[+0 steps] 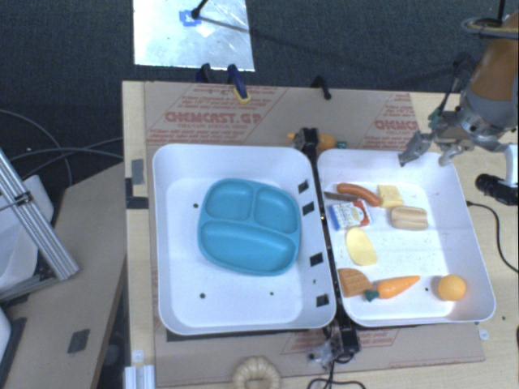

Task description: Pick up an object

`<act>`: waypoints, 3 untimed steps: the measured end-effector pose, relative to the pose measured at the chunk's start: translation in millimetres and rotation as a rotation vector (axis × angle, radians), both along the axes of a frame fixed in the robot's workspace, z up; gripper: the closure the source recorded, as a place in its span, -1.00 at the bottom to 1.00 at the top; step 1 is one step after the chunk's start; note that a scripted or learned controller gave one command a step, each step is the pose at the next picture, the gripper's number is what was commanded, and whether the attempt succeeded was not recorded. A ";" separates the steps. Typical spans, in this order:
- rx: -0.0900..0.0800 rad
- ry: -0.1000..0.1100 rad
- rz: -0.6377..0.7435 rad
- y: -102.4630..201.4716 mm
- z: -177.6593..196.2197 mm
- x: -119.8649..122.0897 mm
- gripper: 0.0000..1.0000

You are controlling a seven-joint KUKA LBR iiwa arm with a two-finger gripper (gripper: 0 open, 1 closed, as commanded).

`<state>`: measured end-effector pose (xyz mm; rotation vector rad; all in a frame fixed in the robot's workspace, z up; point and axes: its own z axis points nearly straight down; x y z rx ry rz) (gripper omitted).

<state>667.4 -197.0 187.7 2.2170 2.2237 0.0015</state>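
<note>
Above right bin, open empty claw

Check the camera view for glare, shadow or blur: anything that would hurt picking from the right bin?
Camera view: even, soft light; the right bin is bright white but the items stay readable; faint shadows under the carrot and orange; the gripper looks slightly soft; glare on the foil sheet.

Toy foods lie loose in the right bin: carrot, orange, sausage, bread roll (perhaps a bun).
</note>
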 end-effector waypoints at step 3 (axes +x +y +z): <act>-0.003 -0.006 0.006 -5.3 -89.4 7.9 1.00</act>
